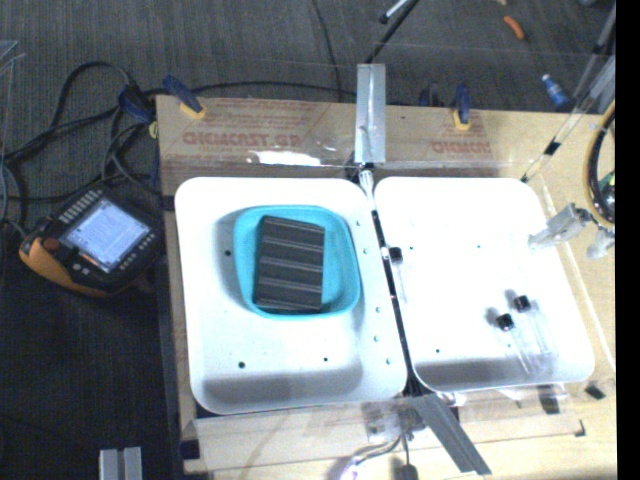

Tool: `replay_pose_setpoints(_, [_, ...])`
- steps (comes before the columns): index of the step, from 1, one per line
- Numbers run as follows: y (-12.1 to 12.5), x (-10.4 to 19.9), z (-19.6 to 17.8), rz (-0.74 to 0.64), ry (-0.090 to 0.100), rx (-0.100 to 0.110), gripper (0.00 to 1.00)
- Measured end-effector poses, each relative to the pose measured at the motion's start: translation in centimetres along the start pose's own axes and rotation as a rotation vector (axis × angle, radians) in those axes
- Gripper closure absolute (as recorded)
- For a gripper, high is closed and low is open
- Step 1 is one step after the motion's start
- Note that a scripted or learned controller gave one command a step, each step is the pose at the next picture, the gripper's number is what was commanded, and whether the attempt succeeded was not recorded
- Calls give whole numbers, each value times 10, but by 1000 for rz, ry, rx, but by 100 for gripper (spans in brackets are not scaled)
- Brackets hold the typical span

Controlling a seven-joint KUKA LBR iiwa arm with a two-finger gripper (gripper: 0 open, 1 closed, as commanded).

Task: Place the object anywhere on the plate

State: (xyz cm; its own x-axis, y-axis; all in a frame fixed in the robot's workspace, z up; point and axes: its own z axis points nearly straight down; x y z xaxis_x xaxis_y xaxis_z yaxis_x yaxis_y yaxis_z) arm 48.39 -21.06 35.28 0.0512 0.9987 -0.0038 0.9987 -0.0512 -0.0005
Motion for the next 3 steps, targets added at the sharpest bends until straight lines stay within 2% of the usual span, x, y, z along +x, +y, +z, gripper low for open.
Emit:
replay_pose_setpoints(1, [-2,43,78,116,2,3,0])
replay_pose_setpoints(2, [3,-7,120,167,1,3,0])
replay_pose_setpoints(3, [-4,61,177,352,3,5,0])
